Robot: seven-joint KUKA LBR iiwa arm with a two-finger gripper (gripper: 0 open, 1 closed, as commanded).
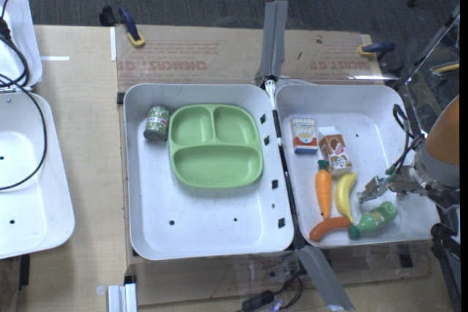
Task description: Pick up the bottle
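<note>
I'm hovering my gripper (pixel 373 188) in the right bin (pixel 380 104), can't tell its state. The green bottle (pixel 373 221) is lying just below it, long axis running left-right, cap pointing left.

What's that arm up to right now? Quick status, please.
Tool hovering in right bin, just above green bottle. Bottle lying flat, not gripped. Banana close alongside.
</note>
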